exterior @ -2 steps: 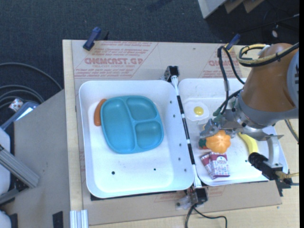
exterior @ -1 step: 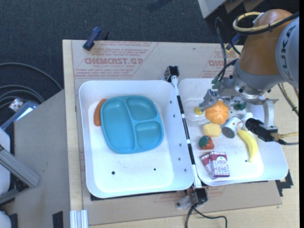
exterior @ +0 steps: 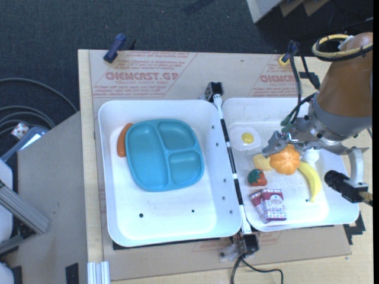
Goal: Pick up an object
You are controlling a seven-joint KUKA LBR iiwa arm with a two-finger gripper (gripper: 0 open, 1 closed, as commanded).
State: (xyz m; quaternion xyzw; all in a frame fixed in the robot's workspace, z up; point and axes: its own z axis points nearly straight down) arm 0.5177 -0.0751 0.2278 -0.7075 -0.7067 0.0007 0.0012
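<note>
Gripper [exterior: 288, 145] over the orange [exterior: 286, 161] — grip state you cannot tell | orange in right bin [exterior: 331, 218] — pick not confirmed, lift left

Both white bins [exterior: 160, 223] are looking like smooth, faintly glossy plastic, and the blue divided plate [exterior: 164, 154] far to the hand's [exterior: 283, 145] left is showing a matt plastic face. Just below the hand, the orange [exterior: 285, 161] and banana [exterior: 312, 181] are gleaming like moulded plastic, while the worktop [exterior: 148, 76] is appearing covered in printed brown paper.
</note>
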